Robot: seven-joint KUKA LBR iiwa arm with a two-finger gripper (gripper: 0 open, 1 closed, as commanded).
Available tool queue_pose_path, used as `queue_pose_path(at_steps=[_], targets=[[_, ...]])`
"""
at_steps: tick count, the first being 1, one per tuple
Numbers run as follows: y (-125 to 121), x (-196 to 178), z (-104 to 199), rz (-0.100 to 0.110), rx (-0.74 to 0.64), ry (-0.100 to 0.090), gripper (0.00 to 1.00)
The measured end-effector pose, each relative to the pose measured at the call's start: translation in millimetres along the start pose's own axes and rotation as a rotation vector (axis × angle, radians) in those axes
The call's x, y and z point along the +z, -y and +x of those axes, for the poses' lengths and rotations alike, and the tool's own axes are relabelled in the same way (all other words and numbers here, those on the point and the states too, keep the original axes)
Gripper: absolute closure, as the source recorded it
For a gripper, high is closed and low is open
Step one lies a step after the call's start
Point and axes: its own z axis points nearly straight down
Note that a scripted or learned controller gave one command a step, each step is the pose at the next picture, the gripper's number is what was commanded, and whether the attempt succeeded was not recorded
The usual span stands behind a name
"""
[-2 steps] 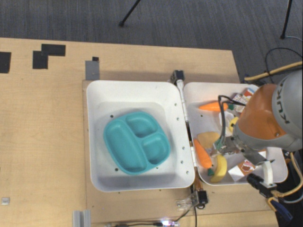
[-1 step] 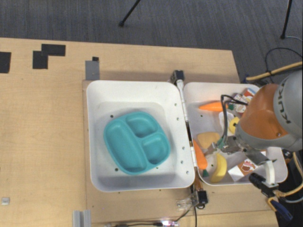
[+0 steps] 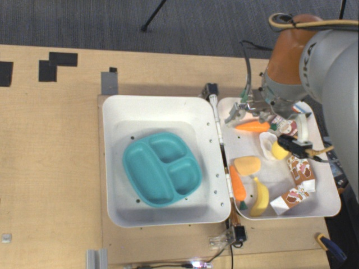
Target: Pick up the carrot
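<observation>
Two smooth white bins on the table (image 3: pixel 50 167): left bin (image 3: pixel 112 150) holds a teal sectioned plate (image 3: pixel 161 168). Right of centre, gripper (image 3: pixel 242 110), prongs apart, hovers just beside the tapered orange carrot (image 3: pixel 253 126) in the right bin's (image 3: pixel 328 203) upper left.

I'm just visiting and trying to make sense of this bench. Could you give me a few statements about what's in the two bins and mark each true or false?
1. The teal tray lies in the left bin. True.
2. A banana lies in the left bin. False: it is in the right bin.
3. The gripper is over the right bin's far end. True.
4. Only one carrot is there. False: one carrot lies near the gripper, another carrot by the divider.
</observation>
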Motion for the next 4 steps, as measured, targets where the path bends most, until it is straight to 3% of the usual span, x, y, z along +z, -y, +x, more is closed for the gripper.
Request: queue_pose_path(at_steps=[1, 2, 3, 4], targets=[[25, 66, -53, 0.005, -0.113, -0.001, 0.0], [-25, 102, -64, 0.028, 0.042, -0.007, 0.0], [-23, 104, -123, 0.033, 0.082, -0.01, 0.0], [-25, 101, -137, 0.031, 0.117, -0.025, 0.0]])
